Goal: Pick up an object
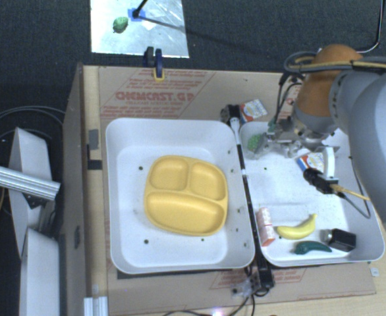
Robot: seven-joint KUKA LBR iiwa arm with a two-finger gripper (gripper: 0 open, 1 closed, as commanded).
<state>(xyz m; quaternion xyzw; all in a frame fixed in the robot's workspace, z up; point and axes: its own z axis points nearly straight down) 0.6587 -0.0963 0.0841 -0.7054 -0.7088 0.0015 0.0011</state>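
My gripper [289,143] hangs over the far part of the right bin [282,189], under the orange band of the wrist. A green object [255,143] lies just to its left in the bin's far left corner. A white, red and blue packet [310,160] lies partly hidden right below the gripper. Along the near wall lie a yellow banana [297,228], a teal object [311,247], a black block [342,239] and a small orange and white can [265,225]. Nothing shows between gripper and bin floor that I can call held.
The left bin [127,196] holds a yellow divided plate [185,194]. A small printed packet [252,109] rests outside the far rim of the right bin. The grey arm covers the bin's right side.
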